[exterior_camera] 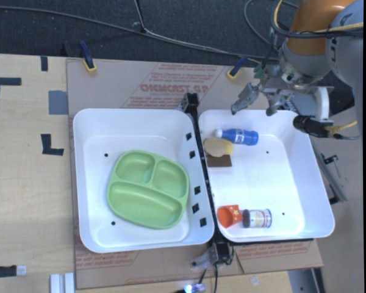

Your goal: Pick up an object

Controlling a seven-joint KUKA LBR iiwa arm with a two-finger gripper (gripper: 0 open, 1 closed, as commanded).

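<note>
My gripper [256,104] hangs over the far rim of the right bin [305,182], fingers spread open with nothing between them. Just below it, inside the bin, a blue bottle with a white cap [238,137] lies on its side. Left of the bottle and a little nearer sits a tan rounded object on a brown block [218,151]. Near the bin's front edge lies a small jar with a dark lid [257,218], touching an orange-red piece [227,215].
The left bin [91,133] holds a green divided plate [149,188]. A black divider with clips [198,163] runs between the bins. Cardboard [171,84] lies under both; blue-and-yellow clamps [86,58] [235,71] stand at its far edge. Cables [317,127] trail from the arm at right.
</note>
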